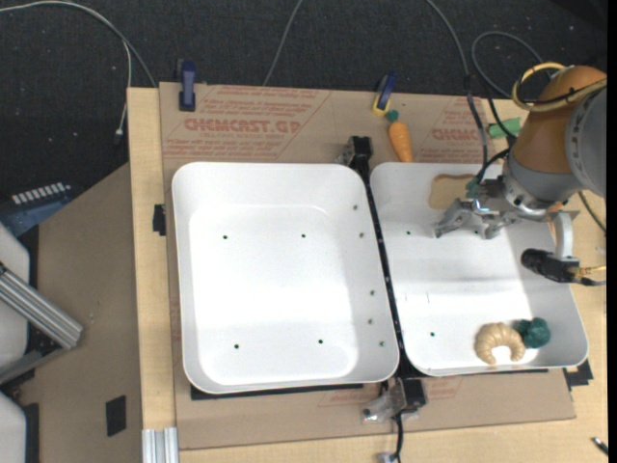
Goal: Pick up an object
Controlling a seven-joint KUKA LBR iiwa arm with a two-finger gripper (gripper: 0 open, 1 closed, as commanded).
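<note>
while it hangs over the right bin [424, 350], the claw [466, 222] — fingers spread — grips nothing.

Two white bins side by side on a cardboard-covered table [241, 114]; left bin [280, 273], right bin [463, 287] holding a tan croissant-shaped piece [501, 342] touching a green object [535, 332] near its front corner; tool [469, 217] above the right bin's far half; orange carrot-like item [399, 139] behind the bins

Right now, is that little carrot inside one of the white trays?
Out. The carrot lies on the brown board beyond the right tray's far rim.
</note>
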